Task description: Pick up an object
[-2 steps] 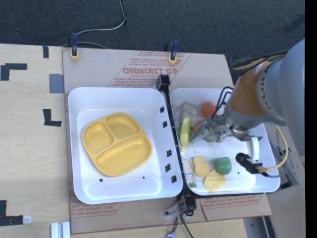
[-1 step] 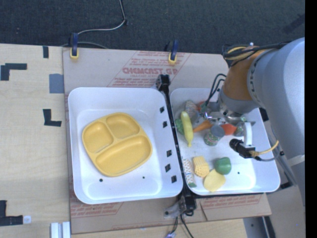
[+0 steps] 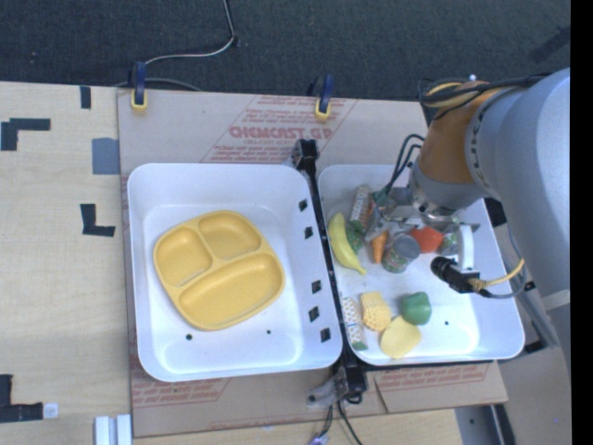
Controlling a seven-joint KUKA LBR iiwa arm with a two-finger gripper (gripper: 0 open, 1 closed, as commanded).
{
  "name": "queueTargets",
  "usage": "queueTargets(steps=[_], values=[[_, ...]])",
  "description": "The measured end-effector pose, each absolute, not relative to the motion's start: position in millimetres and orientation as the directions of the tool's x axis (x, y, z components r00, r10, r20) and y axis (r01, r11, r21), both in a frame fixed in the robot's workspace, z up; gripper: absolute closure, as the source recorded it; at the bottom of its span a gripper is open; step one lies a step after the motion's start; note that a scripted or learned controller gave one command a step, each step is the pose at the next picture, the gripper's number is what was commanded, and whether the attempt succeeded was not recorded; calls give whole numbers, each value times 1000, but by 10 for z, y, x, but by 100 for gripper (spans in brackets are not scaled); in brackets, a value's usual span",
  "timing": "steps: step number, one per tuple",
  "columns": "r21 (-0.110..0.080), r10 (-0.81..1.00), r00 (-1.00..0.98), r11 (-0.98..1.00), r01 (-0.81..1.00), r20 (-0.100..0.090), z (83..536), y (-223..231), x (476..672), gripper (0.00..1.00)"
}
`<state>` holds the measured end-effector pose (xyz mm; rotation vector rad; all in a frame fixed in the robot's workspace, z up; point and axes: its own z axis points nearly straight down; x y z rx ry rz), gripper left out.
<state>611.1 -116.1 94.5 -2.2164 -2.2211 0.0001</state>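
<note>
The right bin (image 3: 482,336) holds several toy foods. A yellow banana (image 3: 345,244) lies along its left wall, with an orange carrot (image 3: 378,246) and a grey tin (image 3: 400,253) beside it. A red piece (image 3: 428,239) sits just right of the tin. Nearer the front lie a piece of corn (image 3: 374,311), a green pepper (image 3: 416,307) and a yellow lemon-like piece (image 3: 399,338). My gripper (image 3: 410,222) is low in the back of this bin, right over the carrot, tin and red piece. The wrist hides what lies under it.
The left bin (image 3: 148,193) holds a yellow divided plate (image 3: 218,267). A printed packet (image 3: 361,207) stands at the back left of the right bin. A black divider (image 3: 320,248) runs between the bins. A black and yellow cable (image 3: 473,281) hangs off the wrist over the right bin.
</note>
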Motion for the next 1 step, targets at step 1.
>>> queueTargets(steps=[1], values=[[-3, 1000, -3, 3, 1000, 1, 1824, -596, 5653, 100]])
